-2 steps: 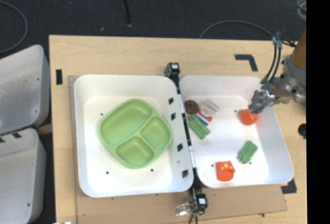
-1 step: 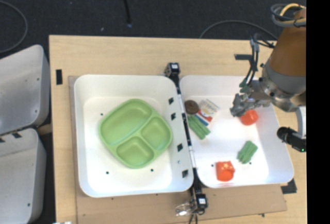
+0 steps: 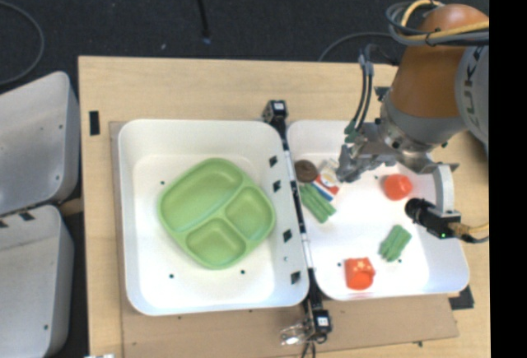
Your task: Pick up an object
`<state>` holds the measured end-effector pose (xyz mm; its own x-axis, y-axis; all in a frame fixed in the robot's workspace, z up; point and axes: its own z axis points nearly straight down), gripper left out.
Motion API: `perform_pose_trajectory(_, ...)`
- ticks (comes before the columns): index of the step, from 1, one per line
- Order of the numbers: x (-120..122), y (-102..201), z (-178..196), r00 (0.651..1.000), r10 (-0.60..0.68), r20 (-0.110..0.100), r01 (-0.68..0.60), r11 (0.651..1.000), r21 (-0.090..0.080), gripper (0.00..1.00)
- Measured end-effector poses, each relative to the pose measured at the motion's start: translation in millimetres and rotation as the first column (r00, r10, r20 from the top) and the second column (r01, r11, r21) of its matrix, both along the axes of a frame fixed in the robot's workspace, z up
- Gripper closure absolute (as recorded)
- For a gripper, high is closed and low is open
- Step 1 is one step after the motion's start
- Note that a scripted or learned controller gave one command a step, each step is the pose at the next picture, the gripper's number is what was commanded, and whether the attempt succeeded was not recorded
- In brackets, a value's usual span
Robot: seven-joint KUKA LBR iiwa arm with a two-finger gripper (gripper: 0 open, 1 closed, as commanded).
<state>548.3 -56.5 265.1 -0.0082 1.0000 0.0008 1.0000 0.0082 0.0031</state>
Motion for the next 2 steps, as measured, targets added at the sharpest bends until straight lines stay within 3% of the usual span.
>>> perform_pose_trajectory(2,3,112,-9,1.000,0.000,-0.002,0.000,1.000,0.001,1.00)
